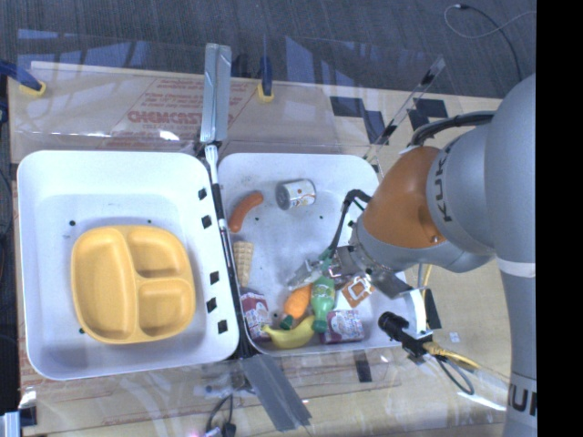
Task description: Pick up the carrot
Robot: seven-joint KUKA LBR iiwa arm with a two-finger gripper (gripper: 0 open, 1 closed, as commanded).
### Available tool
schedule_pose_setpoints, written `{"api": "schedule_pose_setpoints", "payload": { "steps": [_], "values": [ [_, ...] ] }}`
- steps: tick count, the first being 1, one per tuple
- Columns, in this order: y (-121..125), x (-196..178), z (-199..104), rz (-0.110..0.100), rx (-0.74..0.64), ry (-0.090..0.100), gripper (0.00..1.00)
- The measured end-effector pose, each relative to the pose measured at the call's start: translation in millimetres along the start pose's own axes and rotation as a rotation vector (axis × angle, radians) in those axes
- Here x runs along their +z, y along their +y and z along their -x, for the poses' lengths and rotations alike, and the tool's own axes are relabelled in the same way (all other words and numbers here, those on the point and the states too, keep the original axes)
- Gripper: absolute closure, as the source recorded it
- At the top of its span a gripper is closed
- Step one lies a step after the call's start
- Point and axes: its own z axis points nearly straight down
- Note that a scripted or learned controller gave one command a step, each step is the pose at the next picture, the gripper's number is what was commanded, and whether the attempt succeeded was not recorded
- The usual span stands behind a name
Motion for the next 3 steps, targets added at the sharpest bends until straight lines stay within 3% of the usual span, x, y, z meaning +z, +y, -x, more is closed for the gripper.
{"api": "schedule_pose_setpoints", "payload": {
  "steps": [1, 2, 3],
  "values": [
    [0.4, -7.9, -0.2, -0.003, -0.005, 0.0, 1.0],
    [0.9, -7.9, -1.5, -0.003, -0.008, 0.002, 0.0],
    [-24.1, -41.2, -11.2, -0.001, -0.346, 0.0, 0.0]
  ]
}}
